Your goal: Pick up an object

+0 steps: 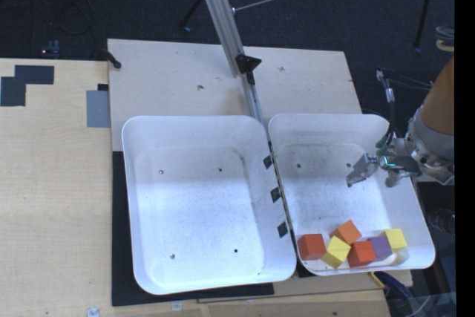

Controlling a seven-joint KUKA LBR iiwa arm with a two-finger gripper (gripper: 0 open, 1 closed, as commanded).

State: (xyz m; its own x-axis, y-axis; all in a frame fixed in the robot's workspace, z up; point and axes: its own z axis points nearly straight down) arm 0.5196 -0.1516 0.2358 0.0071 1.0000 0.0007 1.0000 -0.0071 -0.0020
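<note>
Several small blocks lie clustered at the near edge of the right bin: a red block, an orange block, a yellow block, another red block, a purple block and a yellow block. My gripper hangs over the right side of this bin, well behind the blocks. Its fingers are spread, with nothing between them.
The left bin sits beside the right one, divided by a rim with black clips. A slanted metal rail rises behind the bins. Light wooden bench surface lies to the left.
</note>
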